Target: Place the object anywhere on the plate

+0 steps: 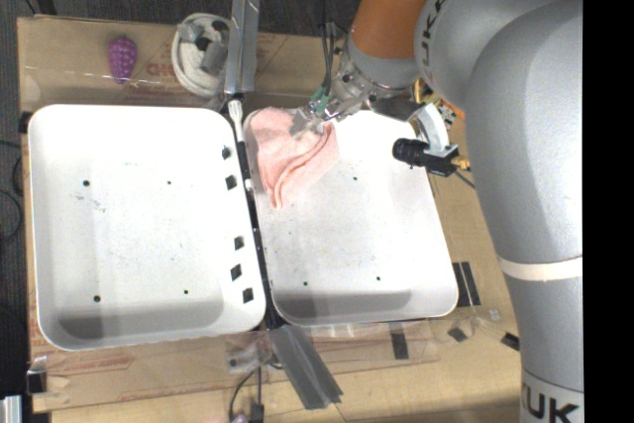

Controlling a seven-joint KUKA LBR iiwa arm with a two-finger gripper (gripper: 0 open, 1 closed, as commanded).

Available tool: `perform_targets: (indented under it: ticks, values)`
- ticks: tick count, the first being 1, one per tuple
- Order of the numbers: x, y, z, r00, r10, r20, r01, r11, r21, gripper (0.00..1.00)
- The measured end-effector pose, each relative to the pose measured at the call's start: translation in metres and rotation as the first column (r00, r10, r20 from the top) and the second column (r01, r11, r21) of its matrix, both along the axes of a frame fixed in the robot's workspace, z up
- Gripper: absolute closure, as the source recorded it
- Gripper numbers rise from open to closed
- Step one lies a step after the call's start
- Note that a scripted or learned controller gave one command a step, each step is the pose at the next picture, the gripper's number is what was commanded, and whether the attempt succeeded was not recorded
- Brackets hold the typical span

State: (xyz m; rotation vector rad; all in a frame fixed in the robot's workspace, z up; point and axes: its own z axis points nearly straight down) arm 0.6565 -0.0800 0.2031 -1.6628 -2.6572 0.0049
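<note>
We judge the pink cloth (287,157), bunched in the far left corner of the right bin (396,253) under the gripper (315,114), could slip or snag on the bin wall; the left bin (59,213) holds nothing, and we see no plate.

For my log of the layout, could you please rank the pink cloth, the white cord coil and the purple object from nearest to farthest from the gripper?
1. Pink cloth, in the right bin's top-left corner, right under the gripper.
2. White cord coil, on the bench behind the bins.
3. Purple object, farther left on the bench.
</note>
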Motion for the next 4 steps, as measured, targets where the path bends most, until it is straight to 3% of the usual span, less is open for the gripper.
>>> perform_targets:
  ticks: [1, 2, 3, 4]
  values:
    - [0.001, 0.001, 0.027, 1.000, 0.008, 0.004, -0.008, 1.000, -0.001, 1.00]
    - [-0.019, 0.053, 0.028, 0.916, 0.401, 0.002, -0.401, 0.916, 0.001, 1.00]
    - [-0.049, 0.100, 0.017, 0.684, 0.729, 0.002, -0.729, 0.684, 0.003, 1.00]
    - [-0.069, 0.139, 0.011, 0.436, 0.900, 0.004, -0.900, 0.436, 0.004, 1.00]
